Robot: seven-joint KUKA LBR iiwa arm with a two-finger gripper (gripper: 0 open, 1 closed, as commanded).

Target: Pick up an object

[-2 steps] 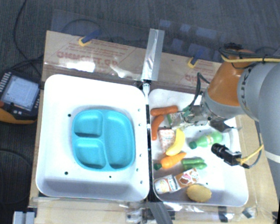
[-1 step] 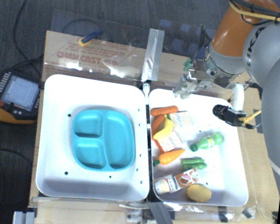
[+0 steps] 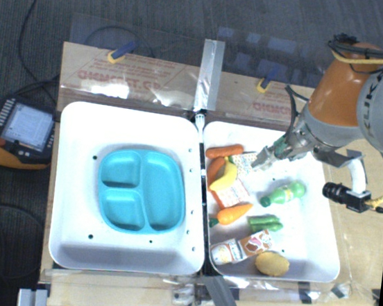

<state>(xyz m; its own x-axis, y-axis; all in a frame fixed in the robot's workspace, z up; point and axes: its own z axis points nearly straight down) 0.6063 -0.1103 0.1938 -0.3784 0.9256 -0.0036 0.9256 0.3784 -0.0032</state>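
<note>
The two white bins lay side by side under me. The left bin (image 3: 77, 169) carried a turquoise divided tray (image 3: 141, 190), and the right bin (image 3: 321, 229) carried all the small things I could choose from. My arm (image 3: 357, 87) reached in from the right, orange band over the far corner of that bin, wrist tilted down and inward.

As far as I could judge, the task was barely started: nothing was lifted, and every item sat on the bin floor. The reach was made; the grasp, the closing and the lift all remained.

The pile, large to small: a yellow banana-like piece (image 3: 222, 176) against the divider, with a carrot (image 3: 225, 150) above it and a second carrot (image 3: 233, 213) below; a red and white packet (image 3: 230, 194) between them; a potato (image 3: 272, 264) near the front wall; a green bottle (image 3: 285, 193) lying apart in the middle; a green cucumber-like piece (image 3: 264, 223); a small printed carton (image 3: 233, 251) at the front.

My claw (image 3: 266, 156) hung at the back of the right bin, its tip just beside a small pale speckled packet (image 3: 245, 161) next to the upper carrot, which looked the likeliest target. Whether my claw touched it, or how wide it stood, I could not tell from this slanted view. I saw nothing clearly gripped.
</note>
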